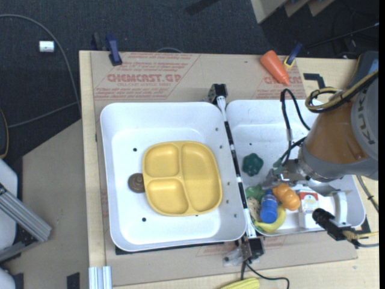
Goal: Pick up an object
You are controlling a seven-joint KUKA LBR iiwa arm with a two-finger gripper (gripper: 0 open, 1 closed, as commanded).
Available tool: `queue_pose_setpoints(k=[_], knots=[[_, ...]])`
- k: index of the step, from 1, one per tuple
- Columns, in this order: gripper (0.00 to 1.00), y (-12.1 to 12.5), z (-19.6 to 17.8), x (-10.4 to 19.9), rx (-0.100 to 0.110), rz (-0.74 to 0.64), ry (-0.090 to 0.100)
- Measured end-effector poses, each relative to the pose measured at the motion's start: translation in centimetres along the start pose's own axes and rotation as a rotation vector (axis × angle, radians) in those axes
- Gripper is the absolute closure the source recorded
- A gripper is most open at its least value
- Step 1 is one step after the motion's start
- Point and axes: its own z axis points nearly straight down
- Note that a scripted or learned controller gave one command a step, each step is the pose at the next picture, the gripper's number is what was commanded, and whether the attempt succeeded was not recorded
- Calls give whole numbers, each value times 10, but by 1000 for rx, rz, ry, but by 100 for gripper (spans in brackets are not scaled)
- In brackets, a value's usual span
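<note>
The right bin (pixel 258 116) holds a cluster of small objects near its front. A dark green piece (pixel 252 163) lies alone toward the left wall. An orange piece (pixel 286 197) sits beside a blue bottle-like item (pixel 268 209), a yellow banana (pixel 272 224), a small green bit (pixel 253 192) and a white and red box (pixel 308 201). My gripper (pixel 281 176) hangs low over this cluster, just above the orange piece, with the grey and orange arm (pixel 337 137) covering the bin's right side.
The left bin (pixel 120 161) carries a yellow divided plate (pixel 181 178) with a brown round object (pixel 136 182) at its left edge. An orange item (pixel 275 67) and a blue clamp (pixel 112 50) lie on the cardboard behind the bins. Black cables (pixel 289 110) loop over the right bin.
</note>
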Motion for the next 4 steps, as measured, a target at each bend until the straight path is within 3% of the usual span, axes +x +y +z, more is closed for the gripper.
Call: queue_pose_setpoints(k=[1,2,3,4], knots=[[100,70,-82,63,0,-1,1],[0,69,-81,62,2,0,0],[0,65,19,6,2,1,-1],[100,66,9,7,1,1,0]])
